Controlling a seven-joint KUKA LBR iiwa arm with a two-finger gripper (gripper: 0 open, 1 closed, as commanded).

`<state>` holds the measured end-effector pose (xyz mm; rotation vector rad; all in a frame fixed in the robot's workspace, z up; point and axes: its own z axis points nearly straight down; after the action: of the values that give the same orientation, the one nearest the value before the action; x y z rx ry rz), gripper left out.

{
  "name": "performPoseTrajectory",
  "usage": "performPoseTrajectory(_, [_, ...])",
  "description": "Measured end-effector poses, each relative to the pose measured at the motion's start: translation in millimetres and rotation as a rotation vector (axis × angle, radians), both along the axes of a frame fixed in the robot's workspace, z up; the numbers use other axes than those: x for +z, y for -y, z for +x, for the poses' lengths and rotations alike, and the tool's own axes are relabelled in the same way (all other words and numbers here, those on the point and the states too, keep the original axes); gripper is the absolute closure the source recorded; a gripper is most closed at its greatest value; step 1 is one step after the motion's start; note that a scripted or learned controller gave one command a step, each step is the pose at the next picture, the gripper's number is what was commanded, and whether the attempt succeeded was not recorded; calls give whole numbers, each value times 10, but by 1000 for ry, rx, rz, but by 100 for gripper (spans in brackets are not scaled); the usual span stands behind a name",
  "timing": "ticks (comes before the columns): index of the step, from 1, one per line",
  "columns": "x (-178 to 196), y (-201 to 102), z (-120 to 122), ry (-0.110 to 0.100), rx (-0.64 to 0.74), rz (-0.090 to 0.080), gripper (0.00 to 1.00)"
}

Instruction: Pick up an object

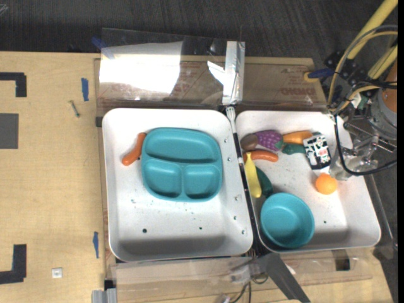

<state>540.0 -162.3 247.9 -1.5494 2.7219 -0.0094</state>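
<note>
The right bin (360,216) holds several toys. At its back lie purple grapes (269,139), a carrot (297,136) and a small black-and-white box (317,151). An orange ball (326,184) sits right of centre. A red-orange sausage (265,157), a yellow banana (252,177) and a green piece (264,183) lie along the left wall. A teal bowl (287,219) stands at the front. My gripper (353,163) hangs over the bin's right rim, just right of the ball and the box, with nothing seen in it.
The left bin (120,213) holds a teal divided plate (182,163) and an orange sausage (133,149) beside it. Yellow and black cables (353,62) hang at the back right. A clear plastic sheet (164,71) lies behind the bins.
</note>
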Motion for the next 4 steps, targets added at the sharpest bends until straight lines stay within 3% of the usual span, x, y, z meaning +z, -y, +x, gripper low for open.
performPoseTrajectory(1, [-1526,393,295,-6,-30,3,100])
performPoseTrajectory(2, [31,609,605,4,205,-4,100])
performPoseTrajectory(3, [-402,-43,1260,-6,191,6,100])
performPoseTrajectory(4, [-1500,617,159,-13,362,3,100])
